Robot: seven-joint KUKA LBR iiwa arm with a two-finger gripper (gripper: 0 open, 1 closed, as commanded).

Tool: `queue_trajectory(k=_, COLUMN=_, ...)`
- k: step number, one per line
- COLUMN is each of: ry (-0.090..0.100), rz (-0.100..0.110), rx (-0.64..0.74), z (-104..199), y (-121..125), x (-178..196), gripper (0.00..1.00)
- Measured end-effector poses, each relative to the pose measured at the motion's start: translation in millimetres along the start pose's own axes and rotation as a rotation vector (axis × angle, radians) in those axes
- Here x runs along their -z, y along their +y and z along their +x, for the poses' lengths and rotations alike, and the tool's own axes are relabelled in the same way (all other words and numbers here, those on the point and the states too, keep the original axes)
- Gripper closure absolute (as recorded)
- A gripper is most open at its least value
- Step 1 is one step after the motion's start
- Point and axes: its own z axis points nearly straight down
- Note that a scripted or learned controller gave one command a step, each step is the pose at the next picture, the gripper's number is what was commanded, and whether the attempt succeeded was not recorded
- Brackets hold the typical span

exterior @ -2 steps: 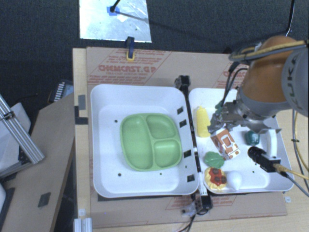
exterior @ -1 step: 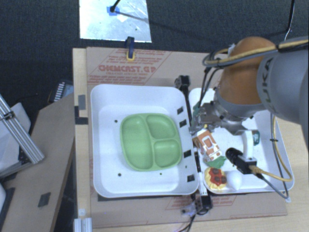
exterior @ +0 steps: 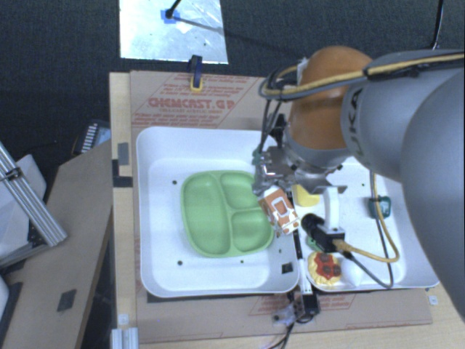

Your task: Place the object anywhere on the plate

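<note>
Overhanging the plate (exterior: 221, 213) right rim, the hand (exterior: 270, 187) grips a carton (exterior: 280, 211).

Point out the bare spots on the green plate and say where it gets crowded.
Green plate: its large left compartment and upper right compartment lie bare. Crowding sits at its right rim, where the gripper hangs with an orange-and-white object beneath it. The left bin floor around the plate is bare too.
</note>
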Motion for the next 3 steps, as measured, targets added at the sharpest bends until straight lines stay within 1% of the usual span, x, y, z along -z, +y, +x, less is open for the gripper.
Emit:
queue_trajectory(k=1, ry=0.000, rz=0.000, rx=-0.001, z=45.4, y=15.8, x=-3.7, gripper=1.00)
queue_trajectory(k=2, ry=0.000, rz=0.001, rx=-0.001, z=102.5, y=13.3, x=-6.7, gripper=1.00)
queue_trajectory(k=3, ry=-0.002, rz=0.002, rx=-0.006, z=98.8, y=13.7, x=-6.7, gripper=0.00)
